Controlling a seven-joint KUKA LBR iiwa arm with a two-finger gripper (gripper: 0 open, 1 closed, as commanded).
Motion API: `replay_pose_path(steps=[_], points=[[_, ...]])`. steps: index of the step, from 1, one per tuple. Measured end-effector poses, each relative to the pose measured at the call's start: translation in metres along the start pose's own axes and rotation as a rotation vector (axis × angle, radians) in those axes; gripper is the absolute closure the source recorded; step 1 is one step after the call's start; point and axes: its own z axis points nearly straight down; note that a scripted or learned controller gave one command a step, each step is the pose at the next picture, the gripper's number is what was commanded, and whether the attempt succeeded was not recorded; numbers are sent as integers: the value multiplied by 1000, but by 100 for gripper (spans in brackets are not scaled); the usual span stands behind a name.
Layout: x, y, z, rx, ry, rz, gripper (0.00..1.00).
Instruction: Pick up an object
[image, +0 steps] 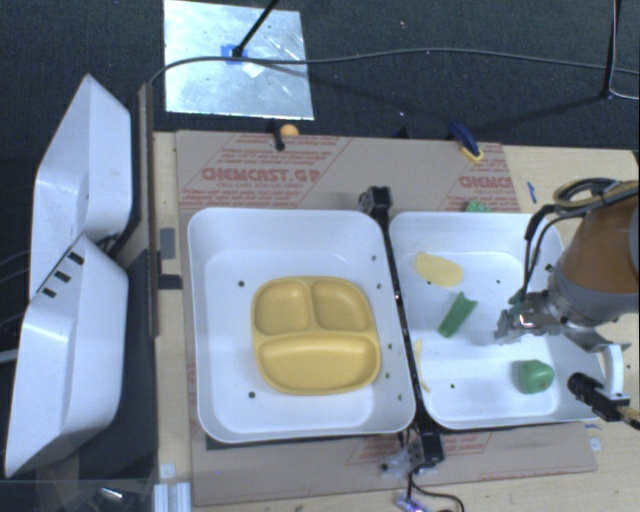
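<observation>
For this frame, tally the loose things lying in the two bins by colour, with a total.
Yellow: 2, the divided plate in the left bin and a flat yellow piece in the right bin.
Green: 2, a long stick and a rounded lump, both in the right bin.
Total: 4
</observation>
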Motion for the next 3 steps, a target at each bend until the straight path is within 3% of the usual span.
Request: replay_pose_path(steps=[1,2,3], points=[[18,3,27,-6,-2,-1,100],[52,89,25,-9,-1,-5,100],[69,124,24,-9,-2,-2,100]])
